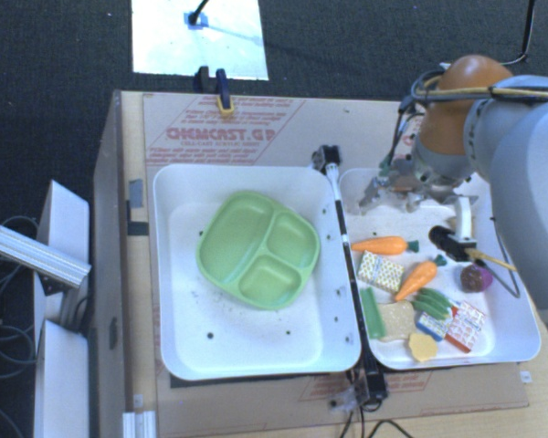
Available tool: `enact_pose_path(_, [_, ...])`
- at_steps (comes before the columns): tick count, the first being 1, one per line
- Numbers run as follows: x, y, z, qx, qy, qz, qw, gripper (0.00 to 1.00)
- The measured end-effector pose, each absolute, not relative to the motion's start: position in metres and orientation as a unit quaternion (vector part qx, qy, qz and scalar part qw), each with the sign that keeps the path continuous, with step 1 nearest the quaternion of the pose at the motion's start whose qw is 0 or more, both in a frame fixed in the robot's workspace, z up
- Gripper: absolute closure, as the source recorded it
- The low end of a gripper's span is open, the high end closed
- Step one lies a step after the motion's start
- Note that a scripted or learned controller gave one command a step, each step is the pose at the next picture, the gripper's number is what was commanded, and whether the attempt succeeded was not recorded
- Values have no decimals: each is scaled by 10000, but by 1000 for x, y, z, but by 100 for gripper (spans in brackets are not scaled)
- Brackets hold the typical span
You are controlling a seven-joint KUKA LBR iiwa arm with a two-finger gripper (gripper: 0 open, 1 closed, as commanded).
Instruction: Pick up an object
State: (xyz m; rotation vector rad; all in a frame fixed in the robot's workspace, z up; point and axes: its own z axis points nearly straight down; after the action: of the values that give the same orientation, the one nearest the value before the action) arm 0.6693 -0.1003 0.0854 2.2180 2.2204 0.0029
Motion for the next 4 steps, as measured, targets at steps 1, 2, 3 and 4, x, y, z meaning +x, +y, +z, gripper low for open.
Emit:
enact_pose_path(1, [669,-92,85,7056,7086,7,13,0])
enact_pose_path(2, [669,-89,85,7056,7086,5,11,0])
enact_pose_path(3, [669,-86,85,7055,7087,5,13,0])
enact_pose_path(4, [606,-112,84,7068,7075,1,7,0])
